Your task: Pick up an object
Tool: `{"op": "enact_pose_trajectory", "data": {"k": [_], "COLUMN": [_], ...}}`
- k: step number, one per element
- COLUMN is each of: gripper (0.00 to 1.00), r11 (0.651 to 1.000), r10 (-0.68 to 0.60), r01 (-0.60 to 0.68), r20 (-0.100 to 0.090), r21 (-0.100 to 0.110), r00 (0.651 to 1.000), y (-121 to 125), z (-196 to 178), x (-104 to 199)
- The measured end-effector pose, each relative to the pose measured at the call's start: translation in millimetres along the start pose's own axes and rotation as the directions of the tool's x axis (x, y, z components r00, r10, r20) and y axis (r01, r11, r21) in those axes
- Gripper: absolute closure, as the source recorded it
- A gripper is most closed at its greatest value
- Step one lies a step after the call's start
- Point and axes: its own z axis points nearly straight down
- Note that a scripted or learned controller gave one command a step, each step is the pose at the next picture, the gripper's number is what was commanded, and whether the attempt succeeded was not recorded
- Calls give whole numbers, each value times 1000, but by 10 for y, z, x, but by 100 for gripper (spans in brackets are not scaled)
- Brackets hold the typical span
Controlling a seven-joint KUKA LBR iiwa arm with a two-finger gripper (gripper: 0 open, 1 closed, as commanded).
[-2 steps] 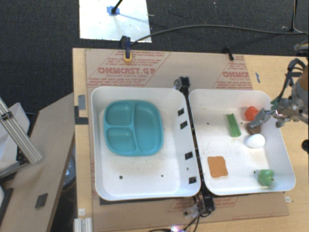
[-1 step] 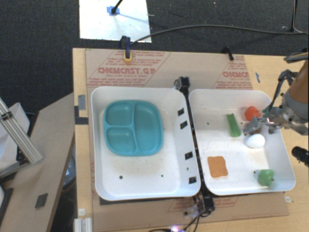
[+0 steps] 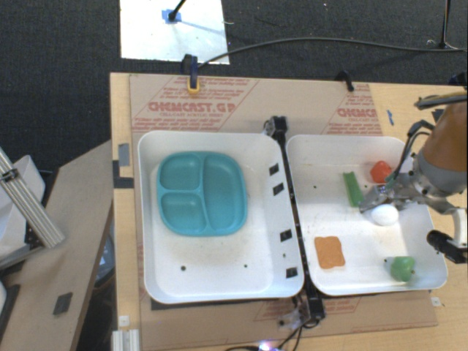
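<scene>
I read the white ball (image 3: 385,215) as the thing being picked: it lies in the right bin (image 3: 314,152), near the middle of its right half, and the gripper (image 3: 385,199) sits directly over it, touching or just short of touching. Whether the gripper has clamped on the ball or is simply parked above it, I cannot tell from this slanted look, so I would not count it as held yet.

The arm (image 3: 446,148) comes in low from the right, which in my judgement suits a straight-down grab on something round that would roll if nudged sideways.

Close around it are a green stick (image 3: 353,189) just to the left, lying lengthwise, and a red piece (image 3: 380,172) just behind the gripper. Both are near enough to be bumped.

Farther off in the same bin, an orange square (image 3: 330,252) lies flat toward the front left and a green lump (image 3: 401,268) sits in the front right corner.

The left bin (image 3: 212,269) holds a teal divided plate (image 3: 202,194), well apart from the work.
</scene>
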Motion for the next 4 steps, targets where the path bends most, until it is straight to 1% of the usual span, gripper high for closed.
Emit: {"op": "enact_pose_trajectory", "data": {"k": [1, 2, 3, 4], "gripper": [0, 100, 100, 100], "r11": [1000, 1000, 1000, 1000], "r10": [0, 0, -3, -4], "r01": [0, 0, 3, 4], "r20": [0, 2, 2, 4], "r21": [-2, -7, -9, -11], "r00": [1000, 1000, 1000, 1000], "y": [4, 20, -7, -53], "z": [275, 150, -445, -1069], "x": [4, 0, 74, 67]}}
